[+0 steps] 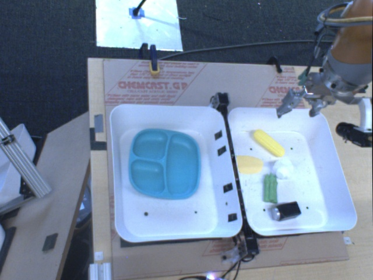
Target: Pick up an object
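Nearest to us, at the front of the right bin (341, 182), we find a short black cylinder (286, 210) lying on its side with its pale end turned toward the divider. Just behind it we see a green oblong piece (270, 188) standing roughly front to back. Touching the upper right of the green piece is a small white lump (284, 169). Left of that lump, close to the divider, we note a pale yellow rounded piece (249, 164). Farther back lies a yellow corn cob (268, 143), tilted so that its left end points toward the rear of the bin. All five items rest on the bin floor, none of them lifted.

In the left bin (122, 174) we see a blue sectioned tray (165, 163) lying flat near the middle, with one long compartment on its right and smaller ones on its left.

Farther back, above the rear rim of the right bin, we locate the gripper (302, 104). Its two fingers (286, 105) are spread well apart and point down and to the left, with nothing between them. It is well apart from the corn cob and the other items. Behind it the arm (352, 37) rises toward the upper right, its orange band visible.

Beyond the bins, a printed board (175, 80) covers the bench, and a blue and yellow clamp (154, 60) grips its rear edge.
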Robot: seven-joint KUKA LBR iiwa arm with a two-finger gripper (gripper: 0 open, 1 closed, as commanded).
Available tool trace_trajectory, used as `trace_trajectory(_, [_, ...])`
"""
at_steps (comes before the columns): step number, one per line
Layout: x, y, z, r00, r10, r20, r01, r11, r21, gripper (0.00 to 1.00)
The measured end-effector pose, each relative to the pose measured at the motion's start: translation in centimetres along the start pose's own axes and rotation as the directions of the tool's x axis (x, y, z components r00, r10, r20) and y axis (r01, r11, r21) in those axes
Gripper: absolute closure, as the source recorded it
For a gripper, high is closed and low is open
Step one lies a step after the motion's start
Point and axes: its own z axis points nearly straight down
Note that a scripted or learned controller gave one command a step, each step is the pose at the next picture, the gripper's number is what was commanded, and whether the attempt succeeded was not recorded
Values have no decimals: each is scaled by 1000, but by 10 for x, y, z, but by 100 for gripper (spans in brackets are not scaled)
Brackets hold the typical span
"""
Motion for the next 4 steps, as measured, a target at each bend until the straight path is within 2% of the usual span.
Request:
trace_trajectory(1, [0,2,-8,1000,-2,1,2,1000,-12,0])
trace_trajectory(3, [-6,-7,79,1000,1,1,-1,1000,-9,0])
trace_trajectory(4, [-4,-3,120,1000,1,1,-1,1000,-11,0])
